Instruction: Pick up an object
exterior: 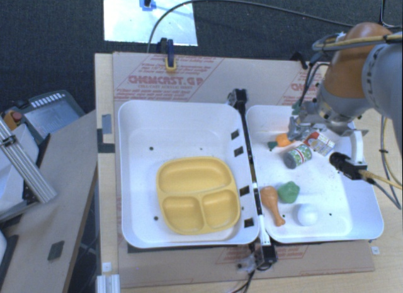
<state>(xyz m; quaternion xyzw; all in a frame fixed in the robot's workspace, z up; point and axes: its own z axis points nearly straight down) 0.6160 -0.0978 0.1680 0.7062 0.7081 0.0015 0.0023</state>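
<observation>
Dark carpet surrounds the table [82, 159], which carries a sheet of printed cardboard and two shallow white plastic bins side by side.

Left bin [135, 128]: holds a yellow moulded plastic tray with three compartments [198, 194], lying flat, nothing in it.

Right bin [359, 213]: all the loose objects are here.
- small cylindrical can with a green label [297, 155], on its side, near the middle of the bin
- small orange piece [283, 140], just beside the can on its far side
- white packet with red print [321, 143], to the can's right, partly under the arm
- tan plastic drumstick-shaped toy [272, 203], toward the near edge
- green rounded lump [289, 191], touching or just beside the drumstick
- white ball [307, 215], near the green lump

Grey arm with orange band [352, 71] reaches in from the right. Gripper [301, 128] sits low over the far part of the right bin, just above the orange piece and the can.

Fingers: cannot tell how far apart they stand (wrist body and clutter mask them). Nothing is visibly held between them.

Progress, judged: approach looks done, grasp not. Every object appears to rest on the bin floor. Closing on a target and lifting it clear remain. Likely candidate is the can or the orange piece, given position; which one is uncertain.
</observation>
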